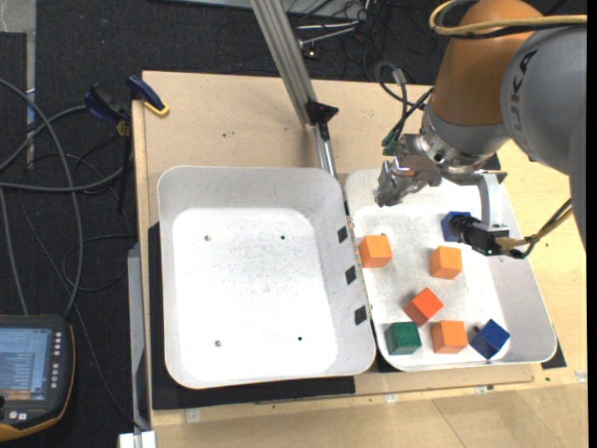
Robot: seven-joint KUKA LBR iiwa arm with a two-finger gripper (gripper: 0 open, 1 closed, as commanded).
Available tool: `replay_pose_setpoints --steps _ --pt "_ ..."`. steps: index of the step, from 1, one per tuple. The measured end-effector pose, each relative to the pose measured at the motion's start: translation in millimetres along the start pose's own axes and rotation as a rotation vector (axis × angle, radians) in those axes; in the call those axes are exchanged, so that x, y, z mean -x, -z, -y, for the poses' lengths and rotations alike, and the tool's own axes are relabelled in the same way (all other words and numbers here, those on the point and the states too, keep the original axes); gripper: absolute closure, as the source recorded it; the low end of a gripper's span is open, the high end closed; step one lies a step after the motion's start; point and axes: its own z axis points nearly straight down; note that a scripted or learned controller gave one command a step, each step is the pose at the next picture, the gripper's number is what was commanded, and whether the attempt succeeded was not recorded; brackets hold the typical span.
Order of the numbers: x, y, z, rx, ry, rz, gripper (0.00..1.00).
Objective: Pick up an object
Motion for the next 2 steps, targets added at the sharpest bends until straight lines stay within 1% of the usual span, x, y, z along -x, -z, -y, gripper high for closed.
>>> replay_pose_setpoints --steps 1,2 --pt "-47.8 0.6 -3.6 0.003 -0.001 0.001 1.0" --pt "-93.1 -8.6 -3.2 0.0 -0.002 0.001 1.0"
